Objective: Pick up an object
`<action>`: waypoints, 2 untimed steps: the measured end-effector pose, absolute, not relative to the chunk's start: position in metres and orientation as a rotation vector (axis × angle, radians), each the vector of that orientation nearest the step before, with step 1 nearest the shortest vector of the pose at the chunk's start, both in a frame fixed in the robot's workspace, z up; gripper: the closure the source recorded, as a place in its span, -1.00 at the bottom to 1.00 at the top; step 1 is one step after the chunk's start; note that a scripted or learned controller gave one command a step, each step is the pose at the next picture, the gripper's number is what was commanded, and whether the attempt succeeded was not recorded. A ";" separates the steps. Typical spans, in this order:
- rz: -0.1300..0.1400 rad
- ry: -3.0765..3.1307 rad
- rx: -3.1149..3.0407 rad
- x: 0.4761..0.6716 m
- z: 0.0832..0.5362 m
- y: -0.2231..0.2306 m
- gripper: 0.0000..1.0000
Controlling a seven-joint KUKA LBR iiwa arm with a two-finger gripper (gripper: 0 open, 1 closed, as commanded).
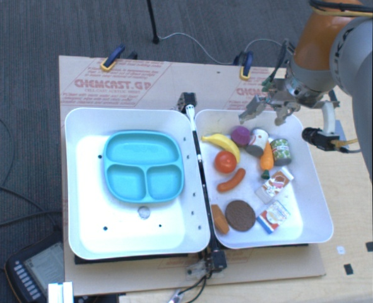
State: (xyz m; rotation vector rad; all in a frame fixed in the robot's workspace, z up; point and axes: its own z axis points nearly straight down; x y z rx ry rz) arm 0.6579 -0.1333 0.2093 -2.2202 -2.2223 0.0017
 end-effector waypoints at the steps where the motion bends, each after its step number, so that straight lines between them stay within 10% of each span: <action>1: -0.018 -2.232 -2.230 0.668 0.105 -0.109 -1.00; 2: -0.014 -2.233 -2.228 0.667 0.113 -0.109 1.00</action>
